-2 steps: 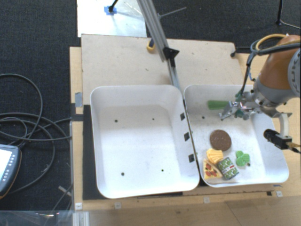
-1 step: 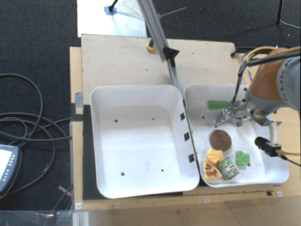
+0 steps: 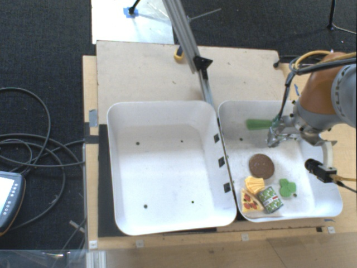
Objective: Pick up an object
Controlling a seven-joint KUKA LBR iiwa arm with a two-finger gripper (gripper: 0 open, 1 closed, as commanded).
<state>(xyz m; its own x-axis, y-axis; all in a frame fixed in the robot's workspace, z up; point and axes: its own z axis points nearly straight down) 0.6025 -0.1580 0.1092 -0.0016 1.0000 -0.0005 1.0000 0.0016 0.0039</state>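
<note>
Two shallow white bins sit side by side on the bench (image 3: 139, 71). The left bin (image 3: 120, 149) shows a bare white floor with a few small dark dots. The right bin (image 3: 329, 202) holds all the loose things: a flat green piece (image 3: 257, 124) lies at its far side, just left of the tool (image 3: 273, 138); a brown round disc (image 3: 261, 166) lies near the middle; toward the near edge a yellow block (image 3: 254, 184) sits close above a small yellow-and-red packet (image 3: 250, 201), with a green can (image 3: 271, 199) just right of them and a small green shape (image 3: 288, 188) further right. The tool hangs low over the far part of the right bin, between the green piece and the disc; whether it is spread or pressed together cannot be told from here.
</note>
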